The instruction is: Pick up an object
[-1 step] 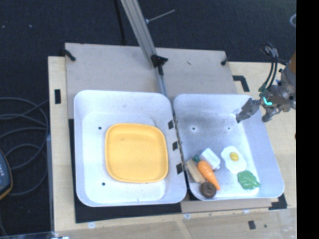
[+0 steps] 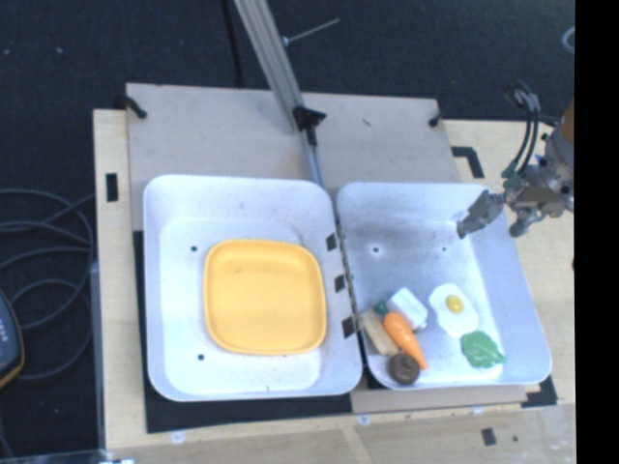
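Two white bins sit side by side on the tabletop (image 2: 116, 259): the left bin (image 2: 174, 211) carries a yellow plate (image 2: 265, 296), and the right bin (image 2: 406, 211) carries the small candidates for picking, all crowded into its near corner. From largest to smallest these are a fried egg (image 2: 454, 307), a green leafy piece (image 2: 481, 348), an orange carrot (image 2: 400, 333), a white block (image 2: 407, 306) and a brown round piece (image 2: 404, 367); the carrot touches the block and lies just beside the brown piece, while the egg and the green piece lie close together to their right. The hand (image 2: 503, 217) is at the right bin's far right rim, well apart from the cluster, its two dark fingers spread moderately, with nothing between them. Likely risks, judged from this layout: a descent at the present spot would close on bare bin floor or strike the rim; a descent into the cluster could catch two touching items, or push the carrot aside; the flat egg and green piece offer little height for the fingers to pinch, so a grasp there may slip.
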`<act>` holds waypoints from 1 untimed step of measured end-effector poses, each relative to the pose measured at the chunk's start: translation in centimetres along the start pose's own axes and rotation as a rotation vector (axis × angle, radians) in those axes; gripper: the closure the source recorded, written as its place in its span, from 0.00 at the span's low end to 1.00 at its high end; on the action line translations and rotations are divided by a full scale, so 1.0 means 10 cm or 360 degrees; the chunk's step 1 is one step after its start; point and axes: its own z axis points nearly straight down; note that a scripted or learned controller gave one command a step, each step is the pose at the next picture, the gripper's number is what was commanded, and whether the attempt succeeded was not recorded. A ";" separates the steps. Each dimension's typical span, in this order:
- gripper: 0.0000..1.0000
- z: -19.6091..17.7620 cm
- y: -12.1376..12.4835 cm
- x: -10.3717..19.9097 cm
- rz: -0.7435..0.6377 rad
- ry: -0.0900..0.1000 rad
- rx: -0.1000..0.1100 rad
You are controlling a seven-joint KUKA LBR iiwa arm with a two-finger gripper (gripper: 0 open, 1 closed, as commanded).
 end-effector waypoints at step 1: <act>0.00 0.54 -0.08 -0.07 0.0002 0.0000 0.0008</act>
